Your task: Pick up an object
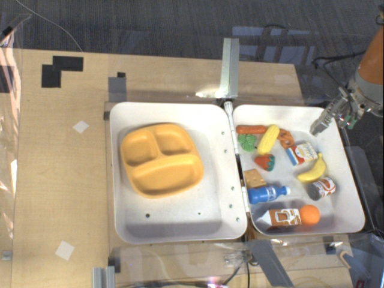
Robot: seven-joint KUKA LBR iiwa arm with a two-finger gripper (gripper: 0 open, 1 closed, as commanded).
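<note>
The near edge of the right bin (354,221) held an orange ball (310,215) touching a brown carton (283,218). Just beyond these lay a blue bottle (267,194), long axis running left to right with its cap toward the right, and a dark red-and-white can (322,188). A yellow banana (313,171) curved above the can, beside a small white carton (301,153). Farther back sat a red strawberry (264,161), a corn cob (268,139) tilted on a diagonal, a green vegetable (246,141) and a sausage (251,129) lying left to right along the far wall. The left bin (120,179) carried a yellow divided tray (161,159).

The gripper (317,128) hung over the far right corner of the right bin, nothing seen between its fingers; whether they stood spread or pressed together could not be told at this scale. All candidate objects lay toward the near-left of the gripper. The white carton and banana were judged nearest, lying just near-left of the tip; the banana's long axis ran diagonally, so a grasp across its narrow width would call for wrist alignment.
</note>
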